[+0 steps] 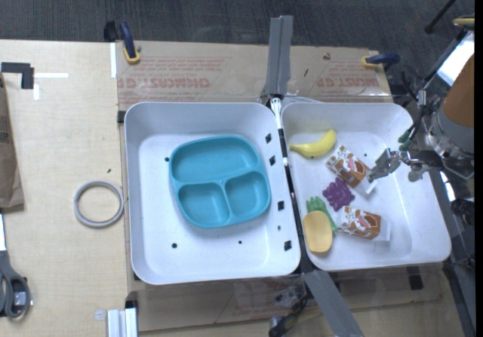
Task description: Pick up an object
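The right bin (423, 230) holds a yellow banana (313, 145), a brown-and-white carton (349, 167), a purple grape bunch (338, 194), a second carton (362, 222) and a yellow toy fruit with green leaves (318, 230). My gripper (400, 168) hangs over the right part of this bin, just right of the upper carton. Its left fingertip (381, 167) is close to that carton's right end, and whether they touch cannot be told. The fingers stand apart with nothing between them.
In the left bin (143, 200) lies a blue three-part plate (220, 181). A divider with a grey post (279, 49) separates the bins. On the bench to the left are a tape ring (99, 203) and scissors (11, 292).
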You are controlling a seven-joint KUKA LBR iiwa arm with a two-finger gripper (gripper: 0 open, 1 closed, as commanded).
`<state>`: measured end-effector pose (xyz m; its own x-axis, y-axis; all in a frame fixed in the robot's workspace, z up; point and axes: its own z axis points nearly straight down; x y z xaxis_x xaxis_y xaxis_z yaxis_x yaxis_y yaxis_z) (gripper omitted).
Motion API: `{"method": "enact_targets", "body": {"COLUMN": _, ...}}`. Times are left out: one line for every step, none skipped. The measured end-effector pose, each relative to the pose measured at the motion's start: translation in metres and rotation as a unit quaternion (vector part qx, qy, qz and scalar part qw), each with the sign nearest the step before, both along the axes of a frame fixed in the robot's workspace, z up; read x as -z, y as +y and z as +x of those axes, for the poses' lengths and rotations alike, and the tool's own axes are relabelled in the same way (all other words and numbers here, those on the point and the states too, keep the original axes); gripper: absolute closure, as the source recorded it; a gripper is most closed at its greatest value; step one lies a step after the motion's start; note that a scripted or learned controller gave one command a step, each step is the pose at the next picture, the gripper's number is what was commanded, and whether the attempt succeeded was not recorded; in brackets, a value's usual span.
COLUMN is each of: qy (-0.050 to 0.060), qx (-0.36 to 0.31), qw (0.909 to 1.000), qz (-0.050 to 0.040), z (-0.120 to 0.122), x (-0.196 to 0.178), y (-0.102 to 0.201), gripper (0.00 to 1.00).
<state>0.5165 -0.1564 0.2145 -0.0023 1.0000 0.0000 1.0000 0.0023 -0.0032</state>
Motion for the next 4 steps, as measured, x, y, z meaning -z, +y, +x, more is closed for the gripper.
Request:
{"method": "enact_targets", "body": {"qy": 0.000, "qx": 0.008, "qw": 1.0000, "qz": -0.0001, "z": 0.059, "x": 0.042, "y": 0.025, "gripper": 0.00}}
{"method": "enact_targets", "body": {"qy": -0.001, "qx": 0.097, "qw": 0.9952, "qz": -0.0007, "z": 0.074, "x": 0.037, "y": 0.055, "gripper": 0.00}}
{"method": "enact_targets", "body": {"qy": -0.013, "qx": 0.102, "qw": 0.9947, "qz": -0.0022, "z": 0.078, "x": 0.100, "y": 0.055, "gripper": 0.00}}
{"method": "enact_targets", "body": {"qy": -0.013, "qx": 0.087, "qw": 0.9961, "qz": -0.0026, "z": 0.060, "x": 0.098, "y": 0.059, "gripper": 0.00}}
